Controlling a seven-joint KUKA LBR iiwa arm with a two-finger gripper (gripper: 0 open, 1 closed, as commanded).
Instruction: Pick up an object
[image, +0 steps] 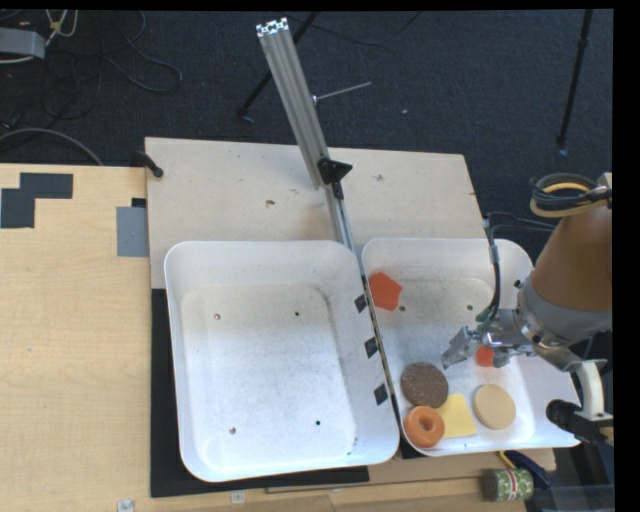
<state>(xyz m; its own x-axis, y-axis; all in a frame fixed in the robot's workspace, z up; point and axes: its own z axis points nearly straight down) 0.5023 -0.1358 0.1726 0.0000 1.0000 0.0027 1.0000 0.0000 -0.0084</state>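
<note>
Claw (470, 345): right bin (440, 262), above brown disc (425, 384); finger state cannot be told. Advice: descend centred, avoiding orange ring (424, 426).

White bins (262, 262); orange block (385, 290), speckled brown disc (425, 384), orange ring (425, 426), yellow slab (459, 417), tan disc (494, 407); gripper (470, 345) seemingly grey with a red spot.

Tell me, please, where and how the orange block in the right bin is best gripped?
Probably across the orange block's opposite flat faces, coming straight down. It sits apart from the other pieces, but close to the bin's left wall, so set the fingers along that wall rather than across it.
</note>
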